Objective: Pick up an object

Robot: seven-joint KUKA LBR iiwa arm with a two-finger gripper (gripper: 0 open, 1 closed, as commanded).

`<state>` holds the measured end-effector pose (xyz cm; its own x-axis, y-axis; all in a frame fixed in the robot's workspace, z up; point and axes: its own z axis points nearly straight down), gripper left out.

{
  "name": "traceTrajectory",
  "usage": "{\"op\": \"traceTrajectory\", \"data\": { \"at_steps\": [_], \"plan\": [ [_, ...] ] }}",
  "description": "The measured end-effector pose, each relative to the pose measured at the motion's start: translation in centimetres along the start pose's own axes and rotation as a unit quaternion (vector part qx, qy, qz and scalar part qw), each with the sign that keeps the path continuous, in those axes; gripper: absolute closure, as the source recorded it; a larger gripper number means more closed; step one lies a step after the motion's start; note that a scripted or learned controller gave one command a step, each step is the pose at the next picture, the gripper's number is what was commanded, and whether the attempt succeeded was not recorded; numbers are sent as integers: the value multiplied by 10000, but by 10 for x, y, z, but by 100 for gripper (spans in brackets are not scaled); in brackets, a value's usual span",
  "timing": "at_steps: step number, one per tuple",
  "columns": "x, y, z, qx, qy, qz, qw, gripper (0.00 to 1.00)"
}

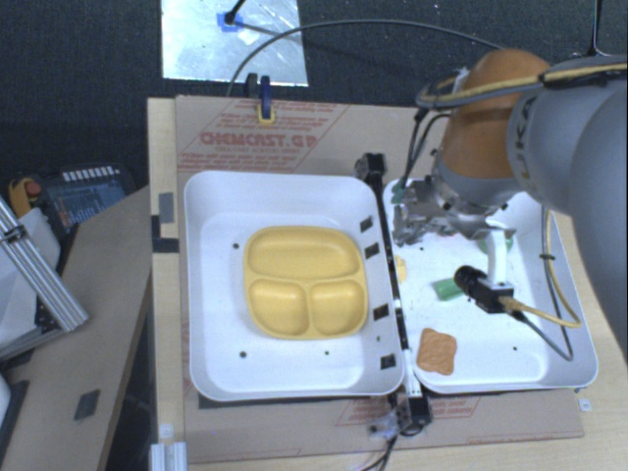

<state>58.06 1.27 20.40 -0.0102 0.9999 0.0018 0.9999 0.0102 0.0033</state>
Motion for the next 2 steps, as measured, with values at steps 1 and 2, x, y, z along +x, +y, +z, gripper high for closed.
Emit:
{"op": "traceTrajectory", "data": {
  "at_steps": [1, 2],
  "plan": [
    [51, 20, 2, 1, 3, 1, 10000, 100],
    [93, 38, -10, -4, 4, 7, 10000, 100]
  ]
}}
